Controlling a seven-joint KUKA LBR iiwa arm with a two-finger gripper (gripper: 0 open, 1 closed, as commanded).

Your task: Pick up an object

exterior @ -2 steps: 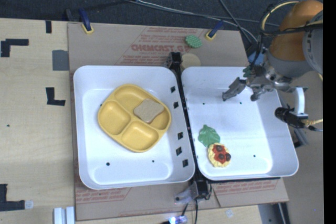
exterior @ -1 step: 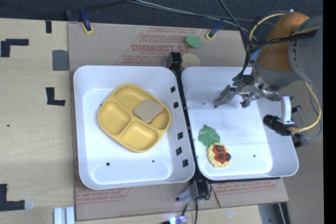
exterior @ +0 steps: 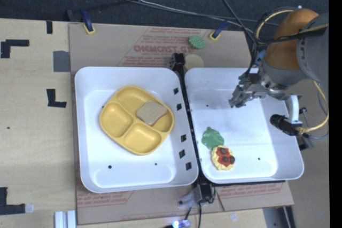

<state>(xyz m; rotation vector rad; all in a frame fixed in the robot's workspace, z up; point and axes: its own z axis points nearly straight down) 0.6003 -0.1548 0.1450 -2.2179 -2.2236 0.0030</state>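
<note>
Starting on your left, the yellow tray is sitting in the left bin with a toast slice on it. In the right bin, the green leaf and pizza slice are lying touching, near the front. They're probably light, stiff plastic, so pinch across the pizza's edges. Your gripper is hovering above the bin's back, holding nothing, its opening too small to judge.

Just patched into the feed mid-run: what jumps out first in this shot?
The yellow divided plate in the left bin, with a tan bread slice lying on it, draws the eye. In the right bin, a green leaf and a small pizza piece lie near the front, while the gripper hovers toward the back.
</note>
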